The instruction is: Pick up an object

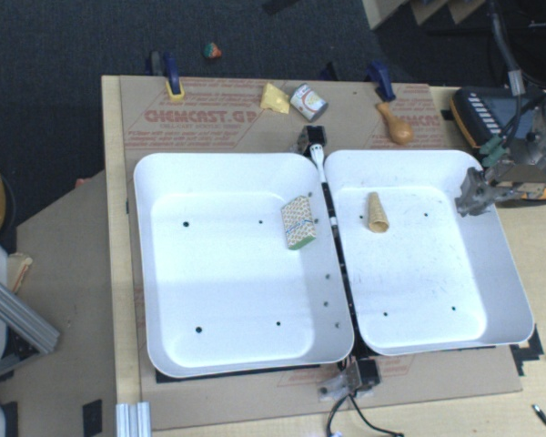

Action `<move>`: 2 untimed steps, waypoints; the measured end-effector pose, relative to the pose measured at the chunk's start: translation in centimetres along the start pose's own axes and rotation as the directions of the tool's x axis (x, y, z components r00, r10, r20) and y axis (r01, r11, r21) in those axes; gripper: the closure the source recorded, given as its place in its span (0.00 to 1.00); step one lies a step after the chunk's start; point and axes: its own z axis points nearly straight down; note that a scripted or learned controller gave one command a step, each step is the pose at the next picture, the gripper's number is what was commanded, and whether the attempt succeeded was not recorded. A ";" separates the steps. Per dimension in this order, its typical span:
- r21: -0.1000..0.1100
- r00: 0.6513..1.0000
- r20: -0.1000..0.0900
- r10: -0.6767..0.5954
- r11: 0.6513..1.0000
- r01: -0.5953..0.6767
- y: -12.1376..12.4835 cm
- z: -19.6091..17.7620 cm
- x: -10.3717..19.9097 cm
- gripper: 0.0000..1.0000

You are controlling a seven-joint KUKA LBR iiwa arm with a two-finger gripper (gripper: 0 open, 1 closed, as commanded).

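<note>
The likeliest thing to be picked is the small tan cone [376, 212], lying on the floor of the right bin [437, 317] in its upper left part, wide end toward the bottom of the camera view. Nothing touches it. A second candidate, a patterned little box [298, 221], lies in the left bin [218, 335] close to that bin's right wall, just across the divide from the cone.

The gripper [474, 195] sits at the right bin's right rim, near its upper corner, well apart from the cone and farther again from the box. It shows as a small grey shape against the rim, too small and blurred to read; whether it is released or clenched I cannot tell, and nothing can be made out in its grasp.

Judged from this, the pick is not yet done: both objects rest flat in their bins, and the approach, the descent and the grasp are all left. The cone looks the nearer target.

Outside the bins, on the brown board [209, 116] at the back, lie a yellow wedge [275, 99], a small carton [308, 102] and a wooden pear-shaped piece [396, 126], with 2 blue clamps [172, 73] at the edge.
</note>
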 end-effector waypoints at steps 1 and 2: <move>0.005 1.000 0.004 0.008 1.000 -0.008 0.0 -5.0 -9.0 1.00; 0.027 1.000 -0.007 -0.010 1.000 0.010 -0.3 5.3 1.9 1.00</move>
